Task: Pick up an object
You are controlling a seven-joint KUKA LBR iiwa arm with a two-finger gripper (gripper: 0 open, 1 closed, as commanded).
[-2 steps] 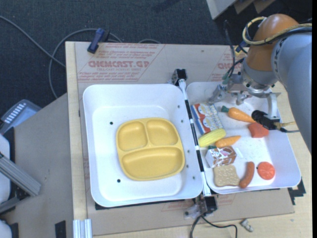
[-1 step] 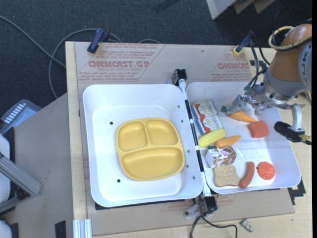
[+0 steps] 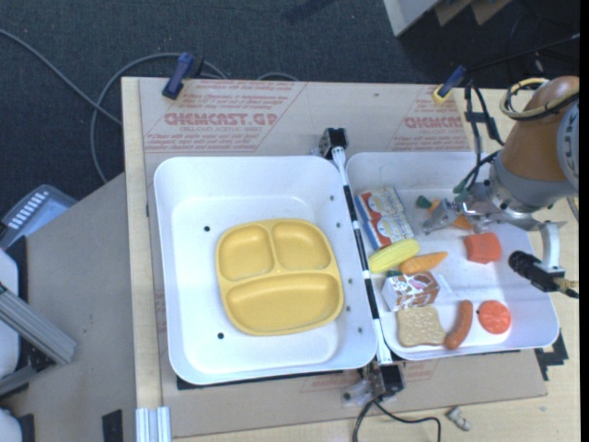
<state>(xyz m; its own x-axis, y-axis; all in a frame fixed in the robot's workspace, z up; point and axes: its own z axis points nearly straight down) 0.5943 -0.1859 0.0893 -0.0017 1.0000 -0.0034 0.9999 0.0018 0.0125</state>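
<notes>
The right bin [image 3: 460,164] holds several toy foods. A yellow corn cob [image 3: 393,254] and an orange carrot [image 3: 423,261] lie near its left wall. An orange-red block [image 3: 482,248] sits further right. Along the front lie a slice of toast [image 3: 420,326], a sausage [image 3: 459,324] and a red tomato [image 3: 495,317]. A printed snack packet [image 3: 384,214] lies at the back left, a smaller wrapper [image 3: 413,288] in the middle. My gripper [image 3: 448,214] hangs low over the bin's back, beside a small green piece [image 3: 423,203] and just left of the orange-red block.
The left bin [image 3: 184,247] carries a yellow divided plate [image 3: 279,275]. The grey arm with its orange band [image 3: 538,150] comes in over the right bin's far right corner. A black part [image 3: 532,270] juts over the right rim.
</notes>
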